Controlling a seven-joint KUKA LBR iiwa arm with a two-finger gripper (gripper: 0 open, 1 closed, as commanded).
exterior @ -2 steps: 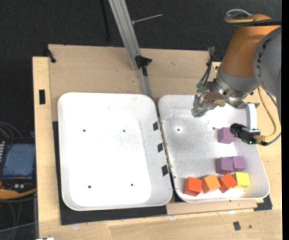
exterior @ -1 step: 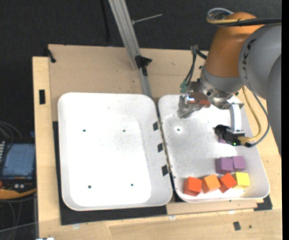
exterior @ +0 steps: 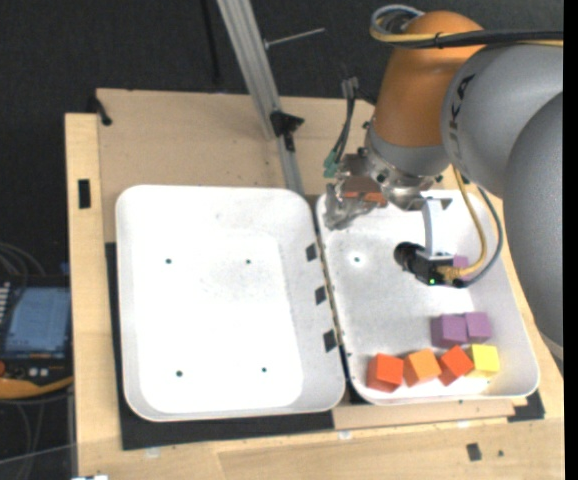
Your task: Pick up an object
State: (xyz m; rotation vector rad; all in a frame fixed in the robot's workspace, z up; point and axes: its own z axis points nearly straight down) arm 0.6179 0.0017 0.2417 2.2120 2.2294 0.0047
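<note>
Gripper hovers over the right bin's far left corner, grip state unclear; coloured blocks cluster near right.

Arm links: smooth, rounded grey casing, with dark lettering partly visible beside the band.
Band: glossy orange, domed, just above the wrist.
Cables: black and yellow lines run over the band's top; a yellow-black loop hangs beside the wrist.
Gripper: small metallic silver assembly with orange-red detail, below the wrist flange.
</note>
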